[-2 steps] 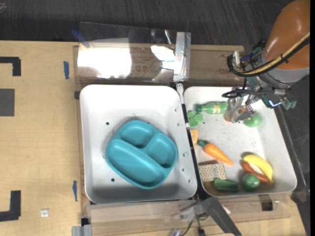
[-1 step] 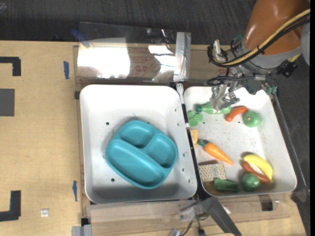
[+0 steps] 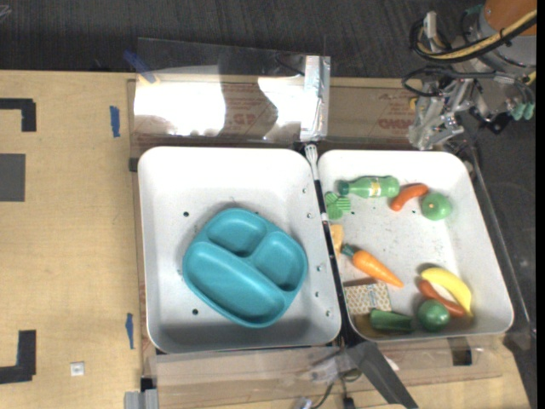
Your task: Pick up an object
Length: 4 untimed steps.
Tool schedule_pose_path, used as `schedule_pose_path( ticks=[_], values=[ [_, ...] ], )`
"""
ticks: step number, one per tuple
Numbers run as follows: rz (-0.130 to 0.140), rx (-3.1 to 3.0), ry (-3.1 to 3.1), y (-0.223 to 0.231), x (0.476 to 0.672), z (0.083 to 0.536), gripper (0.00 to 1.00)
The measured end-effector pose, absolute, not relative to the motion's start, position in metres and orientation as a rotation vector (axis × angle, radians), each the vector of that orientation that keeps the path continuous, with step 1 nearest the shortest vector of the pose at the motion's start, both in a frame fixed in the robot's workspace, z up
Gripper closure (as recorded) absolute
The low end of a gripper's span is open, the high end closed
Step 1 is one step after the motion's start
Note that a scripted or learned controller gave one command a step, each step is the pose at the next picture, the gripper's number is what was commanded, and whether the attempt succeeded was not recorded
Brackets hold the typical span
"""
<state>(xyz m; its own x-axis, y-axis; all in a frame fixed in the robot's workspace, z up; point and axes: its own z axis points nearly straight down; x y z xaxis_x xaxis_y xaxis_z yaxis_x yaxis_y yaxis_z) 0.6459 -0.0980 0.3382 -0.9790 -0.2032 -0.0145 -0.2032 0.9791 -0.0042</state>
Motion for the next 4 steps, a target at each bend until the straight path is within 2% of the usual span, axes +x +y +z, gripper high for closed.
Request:
schedule_pose_path(
  ticks=[1,2,3,4],
  values=[
    [0.005,-0.289,3.128,-0.050,0.667,0.259,1.00],
    [-0.001,0.217,3.121,-0.095,0.668,0.339,1.00],
    [0.003,0.359,3.119,-0.064,0.638,0.286,1.00],
    [0.002,0.556,3.081,-0.069,0.649,0.318,1.00]
  ],
)
